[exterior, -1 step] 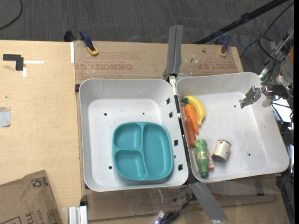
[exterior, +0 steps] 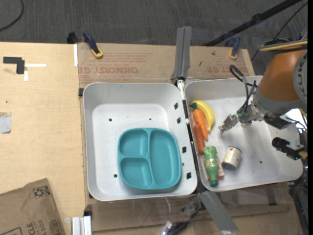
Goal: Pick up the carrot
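Note:
The orange carrot [exterior: 199, 126] lies lengthwise along the left wall of the right bin [exterior: 264, 175], its green top pointing to the far side. A yellow banana [exterior: 206, 112] touches it on its right. My gripper [exterior: 228, 124] hangs over the bin floor a short way to the right of the carrot and the banana, with nothing visibly in it. The grey arm with its orange band [exterior: 281, 77] reaches in from the right.
A green bottle [exterior: 211, 164] lies just in front of the carrot, with a small tan can [exterior: 232, 157] to its right. The left bin [exterior: 98, 131] holds a teal divided plate [exterior: 149, 158]. A cardboard sheet [exterior: 132, 62] lies behind the bins.

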